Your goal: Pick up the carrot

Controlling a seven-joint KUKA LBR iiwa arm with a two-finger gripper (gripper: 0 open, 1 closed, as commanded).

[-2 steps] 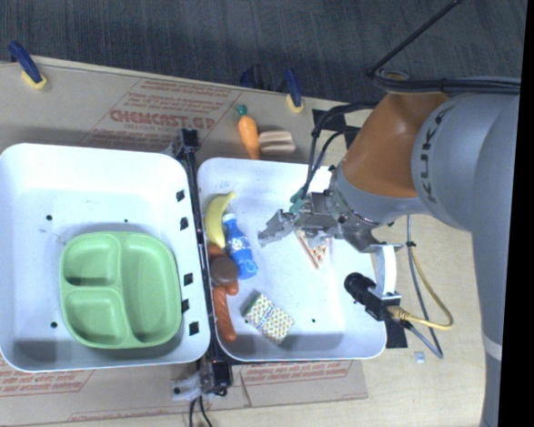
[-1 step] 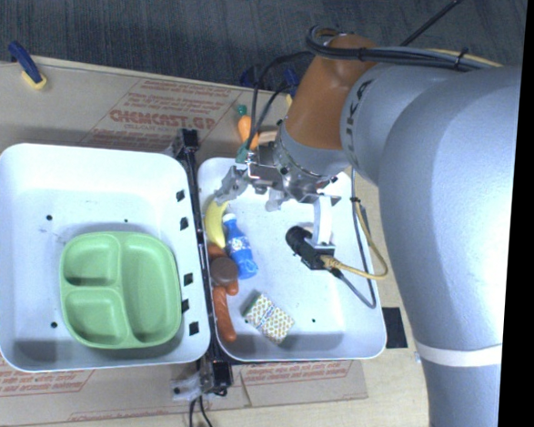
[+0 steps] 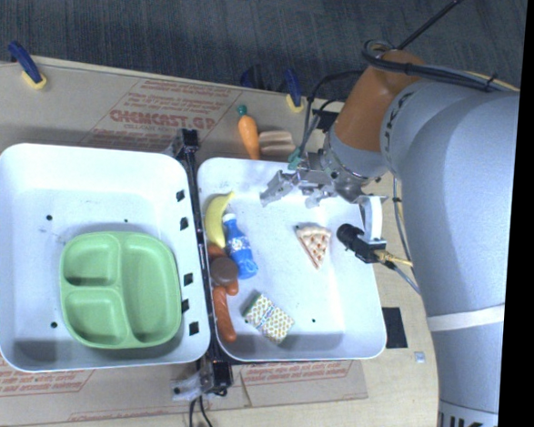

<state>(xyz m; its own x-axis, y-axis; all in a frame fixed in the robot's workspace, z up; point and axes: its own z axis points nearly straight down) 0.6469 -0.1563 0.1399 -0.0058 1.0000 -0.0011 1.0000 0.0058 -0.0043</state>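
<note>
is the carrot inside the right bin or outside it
Outside. The carrot lies on the cardboard just beyond the right bin's far rim, beside a tan block.

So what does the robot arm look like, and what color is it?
The arm is big, round and grey, with an orange band near the wrist. Black cables loop over it. The gripper is silvery metal, and letters "UKA" are printed on the arm.

Dark grey carpeted floor [image 3: 171, 19], brown cardboard-covered bench [image 3: 119, 106] with red printed lettering, blue clamps [image 3: 27, 62] at its far edge

Orange carrot [image 3: 248, 135] (grn tray [image 3: 120, 289])
</note>
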